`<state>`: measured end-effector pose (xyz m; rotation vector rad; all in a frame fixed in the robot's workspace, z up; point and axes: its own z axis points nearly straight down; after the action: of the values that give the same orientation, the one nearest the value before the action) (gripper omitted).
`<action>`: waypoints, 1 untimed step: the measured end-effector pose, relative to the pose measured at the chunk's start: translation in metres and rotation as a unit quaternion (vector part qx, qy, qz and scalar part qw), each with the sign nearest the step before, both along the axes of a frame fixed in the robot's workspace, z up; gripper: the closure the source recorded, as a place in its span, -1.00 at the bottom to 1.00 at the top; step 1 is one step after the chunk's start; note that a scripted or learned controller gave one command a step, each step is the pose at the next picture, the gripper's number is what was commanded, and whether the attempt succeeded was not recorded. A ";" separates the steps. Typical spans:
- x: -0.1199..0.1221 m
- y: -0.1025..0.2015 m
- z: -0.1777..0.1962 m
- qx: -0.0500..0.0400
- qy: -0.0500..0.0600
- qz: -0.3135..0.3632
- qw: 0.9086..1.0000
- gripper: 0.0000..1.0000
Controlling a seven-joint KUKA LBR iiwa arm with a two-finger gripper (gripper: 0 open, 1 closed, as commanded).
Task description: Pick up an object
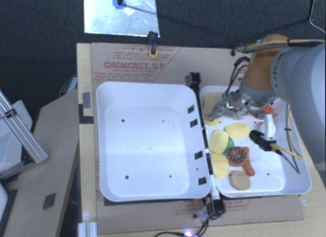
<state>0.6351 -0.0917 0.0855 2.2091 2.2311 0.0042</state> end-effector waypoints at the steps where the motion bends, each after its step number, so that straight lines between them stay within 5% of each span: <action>1: -0.076 -0.022 0.000 -0.001 0.001 -0.006 1.000 -1.00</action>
<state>0.5589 -0.1138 0.0855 2.2217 2.2192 -0.0004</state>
